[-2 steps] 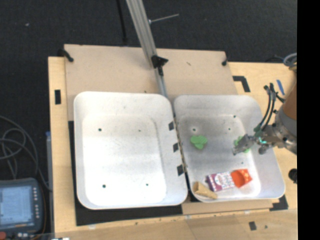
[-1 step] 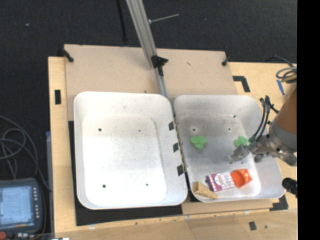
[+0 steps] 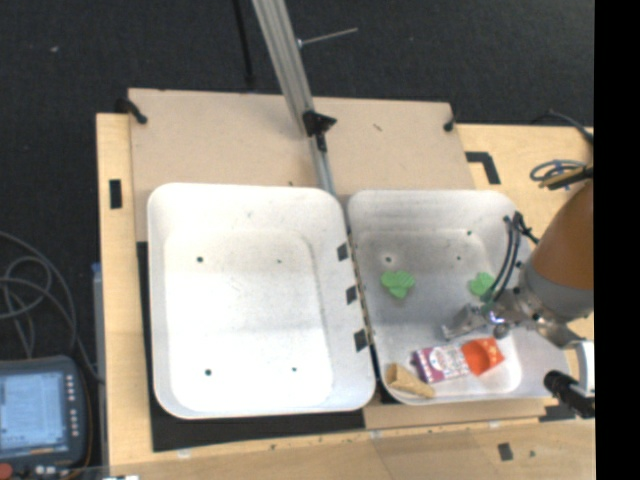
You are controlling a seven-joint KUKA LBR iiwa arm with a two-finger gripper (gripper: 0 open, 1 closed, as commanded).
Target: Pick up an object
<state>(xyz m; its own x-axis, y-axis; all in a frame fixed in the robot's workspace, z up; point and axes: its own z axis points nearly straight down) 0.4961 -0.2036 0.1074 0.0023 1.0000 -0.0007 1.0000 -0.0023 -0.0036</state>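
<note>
Far left, lower corner: a grey handheld screen unit (image 3: 35,413) with cables (image 3: 25,278) looping above it on the dark floor.

Left bin (image 3: 170,218): white, shallow, a few small dark specks on its floor.

Between the bins, toward the back: a slanted metal rail (image 3: 285,58) runs down from the top edge to the gap where the two bins meet.

Right bin (image 3: 420,208): scuffed grey in the middle. A green object (image 3: 398,284) lies near its centre. At the front rim, a tan piece (image 3: 408,379) lies against the bin's lip, and just right of it a purple-and-white packet (image 3: 443,362). An orange-red object (image 3: 483,356) touches the packet's right end. A second green object (image 3: 482,286) sits farther right, partly hidden by the arm's cabling.

Gripper (image 3: 478,320): low over the right bin, between the second green object and the orange-red one, just above the packet. Whether the claw is apart or together cannot be told; metal parts blur together there.

Arm (image 3: 565,258) enters from the right, orange band showing.
</note>
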